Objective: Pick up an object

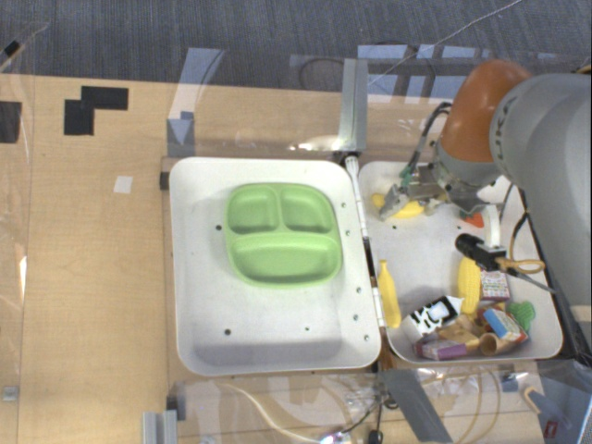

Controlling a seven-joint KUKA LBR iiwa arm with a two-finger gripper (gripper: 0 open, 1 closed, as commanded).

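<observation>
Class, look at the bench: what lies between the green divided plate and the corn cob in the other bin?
In the camera view, between the green plate and the corn cob lie the bins' adjoining walls and a yellow banana-like piece.

A light wooden bench [83, 276] is carrying two shallow white bins side by side, the left bin [199, 331] and the right bin [407, 248] nearly touching along a metal strip between them. On the bare wood to the left, black stepped markings [92, 107] are lying flat near the far edge, with a small pale square patch [123, 185] sitting a little nearer. A clear panel is standing along the bench's far side, held by an upright metal post [354, 104] just behind the gap between the bins, and cables are trailing along the near edge below them.
</observation>
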